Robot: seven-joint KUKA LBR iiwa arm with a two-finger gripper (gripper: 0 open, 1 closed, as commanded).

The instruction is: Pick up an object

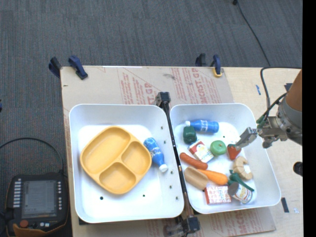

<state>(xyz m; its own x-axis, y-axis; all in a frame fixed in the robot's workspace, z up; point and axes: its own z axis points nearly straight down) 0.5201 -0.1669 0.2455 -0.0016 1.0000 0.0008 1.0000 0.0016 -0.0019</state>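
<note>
Just above the red toy, your gripper [245,136] hovered.
Whether its jaws were parted, you couldn't tell; crowding beside that red toy [233,151] risked a miss.

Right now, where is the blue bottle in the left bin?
The blue bottle lies in the left bin, just right of the yellow tray, near the divider.

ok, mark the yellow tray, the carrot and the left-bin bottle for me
yellow tray [115,159], camera view, central divider ridge
carrot [214,176], camera view, middle of body
left-bin bottle [155,153], camera view, blue label
</note>
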